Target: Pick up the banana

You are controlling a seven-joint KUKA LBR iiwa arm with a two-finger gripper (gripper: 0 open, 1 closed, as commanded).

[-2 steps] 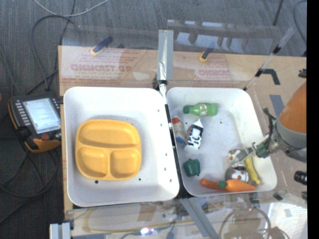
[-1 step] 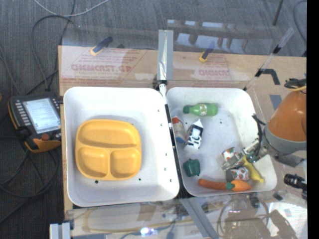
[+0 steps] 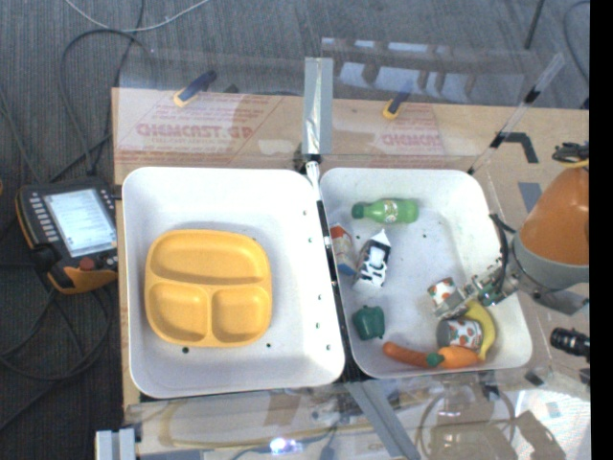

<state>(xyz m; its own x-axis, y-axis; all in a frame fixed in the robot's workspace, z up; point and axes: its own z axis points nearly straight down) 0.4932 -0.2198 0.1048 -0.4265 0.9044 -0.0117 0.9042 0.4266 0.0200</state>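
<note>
My arm [image 3: 560, 228]: enters at the right edge of the frame, cut off there; the orange band hides the wrist.
My gripper [image 3: 484, 290]: low over the right bin's [image 3: 450, 182] lower right part; whether it is clenched, released or grasping anything, I cannot tell.
Banana [image 3: 486, 329]: lower right corner of the right bin, just below my gripper, curved against a small can [image 3: 462, 334] that covers part of it.
Carrot [image 3: 414, 356]: along the bottom wall, left of the banana.
Left bin [image 3: 192, 185]: holds 1 yellow tray [image 3: 208, 286] with 3 compartments.
</note>
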